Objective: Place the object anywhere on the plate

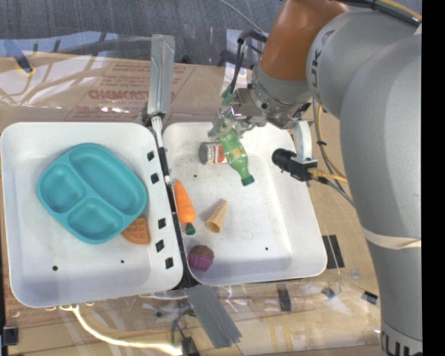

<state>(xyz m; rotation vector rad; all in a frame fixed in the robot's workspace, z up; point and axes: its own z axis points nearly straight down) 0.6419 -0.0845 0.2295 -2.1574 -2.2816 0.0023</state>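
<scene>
Bench: two white bins [30, 221] stood side by side.
Pincer [230, 130]: clenched on green bottle [237, 158], hanging below.
Bottle: seemingly light, stiff, slippery; grip the body.
Plate [93, 191]: far left.

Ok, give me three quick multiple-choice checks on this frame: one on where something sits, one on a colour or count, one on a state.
1. Where does the plate lie?
A. In the left bin
B. In the right bin
C. On the cardboard

2. What colour is the bottle?
A. Red
B. Green
C. Blue

3. How does the bottle stand?
A. Upright on the bin floor
B. Flat on the plate
C. Tilted, lifted under the tool

Key: 1 A, the teal plate rests on the left bin floor, a waffle at its edge. 2 B, its body is green. 3 C, it hangs slanted above the right bin, its top at the tool, beside a can.
</scene>
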